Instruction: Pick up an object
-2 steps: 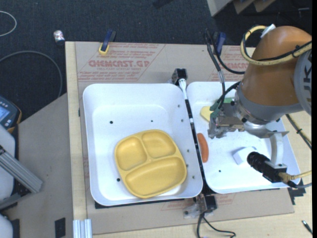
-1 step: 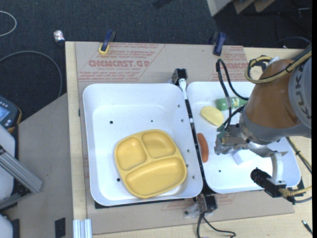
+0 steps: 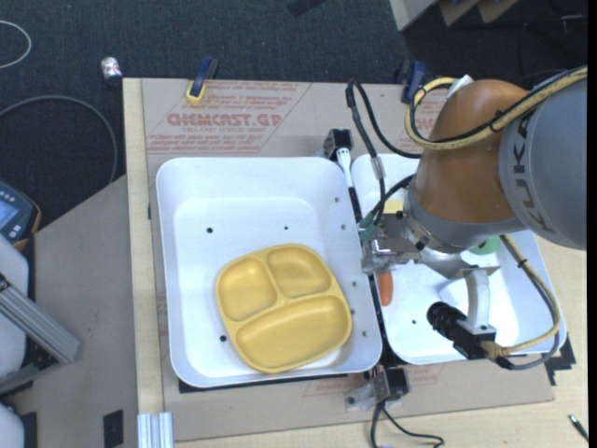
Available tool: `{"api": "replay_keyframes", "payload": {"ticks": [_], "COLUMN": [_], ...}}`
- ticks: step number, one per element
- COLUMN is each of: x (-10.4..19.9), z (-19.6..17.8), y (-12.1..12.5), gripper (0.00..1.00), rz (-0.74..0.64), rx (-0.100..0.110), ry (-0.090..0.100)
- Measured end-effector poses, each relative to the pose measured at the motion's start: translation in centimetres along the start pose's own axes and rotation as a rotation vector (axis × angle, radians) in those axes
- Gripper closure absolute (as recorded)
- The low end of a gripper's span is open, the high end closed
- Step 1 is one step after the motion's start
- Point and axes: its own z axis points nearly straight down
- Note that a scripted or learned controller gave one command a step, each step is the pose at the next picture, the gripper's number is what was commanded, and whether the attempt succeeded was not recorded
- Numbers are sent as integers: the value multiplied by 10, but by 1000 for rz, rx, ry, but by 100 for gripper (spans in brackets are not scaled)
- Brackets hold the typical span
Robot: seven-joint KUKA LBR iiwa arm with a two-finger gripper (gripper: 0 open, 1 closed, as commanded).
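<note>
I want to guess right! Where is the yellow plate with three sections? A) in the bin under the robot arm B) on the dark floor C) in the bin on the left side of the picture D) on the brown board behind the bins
C: the yellow plate lies flat in the near part of the left bin, apart from the arm, which hangs over the other bin.

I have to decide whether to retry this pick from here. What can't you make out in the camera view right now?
- Gripper: the arm's orange band and wrist cover it, so its state is unreadable.
- Right bin: the arm hides most of its floor.
- Orange object: partly under the wrist, too small to identify.
- Green item: a sliver beside the arm.
</note>
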Motion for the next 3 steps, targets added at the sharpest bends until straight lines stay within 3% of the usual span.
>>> {"api": "replay_keyframes", "payload": {"ticks": [1, 2, 3], "x": [-5, 53, 71], "z": [-8, -50, -254], "y": [0, 0, 2], "gripper": [100, 100, 100], "rz": [8, 2, 5], "rx": [2, 0, -16], "ry": [-2, 0, 4]}}
